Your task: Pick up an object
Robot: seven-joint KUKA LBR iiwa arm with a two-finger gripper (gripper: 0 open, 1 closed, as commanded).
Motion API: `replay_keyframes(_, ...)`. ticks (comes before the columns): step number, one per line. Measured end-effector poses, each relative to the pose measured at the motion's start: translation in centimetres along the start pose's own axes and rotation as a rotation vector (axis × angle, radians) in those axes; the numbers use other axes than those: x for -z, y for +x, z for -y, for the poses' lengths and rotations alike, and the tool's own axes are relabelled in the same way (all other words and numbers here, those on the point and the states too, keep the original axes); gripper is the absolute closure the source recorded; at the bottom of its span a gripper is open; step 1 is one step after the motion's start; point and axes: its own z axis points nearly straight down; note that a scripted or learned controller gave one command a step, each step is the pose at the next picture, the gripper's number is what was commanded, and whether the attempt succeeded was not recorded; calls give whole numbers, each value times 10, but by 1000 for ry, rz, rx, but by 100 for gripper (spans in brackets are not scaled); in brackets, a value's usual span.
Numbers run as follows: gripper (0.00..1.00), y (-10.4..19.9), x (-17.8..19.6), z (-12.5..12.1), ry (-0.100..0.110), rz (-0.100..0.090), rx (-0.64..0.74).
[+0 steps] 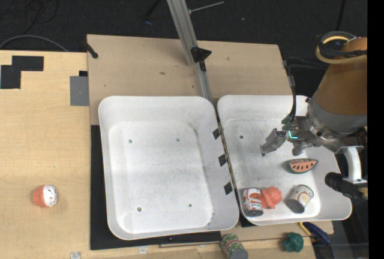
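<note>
My gripper [272,142] hangs over the middle of the right bin [252,114], open, with nothing between its fingers. A watermelon-slice toy [302,165] lies just to its right, nearer the front. Along the bin's front edge sit a red-labelled can [252,201], a soft orange-red lump [272,196] touching that can, and a second small can [300,198] on its side. The gripper touches none of them.
The left bin [159,168] lies beside the right one, with black clips [222,159] along the shared rim. A slanted aluminium bar [182,15] rises behind the bins. An orange-and-white ball [45,196] rests on the wooden table at far left. Two green items [293,242] lie in front of the bins.
</note>
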Motion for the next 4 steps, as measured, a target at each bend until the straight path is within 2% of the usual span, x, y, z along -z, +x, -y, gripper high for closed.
replay_keyframes(1, 0, -2, 2, -1, -5, 1, -3)
replay_keyframes(2, 0, -11, -54, -2, 1, 0, -1)
replay_keyframes(3, 0, -7, -117, -4, 2, -1, 0)
replay_keyframes(4, 0, -7, -131, -5, -6, 1, -2)
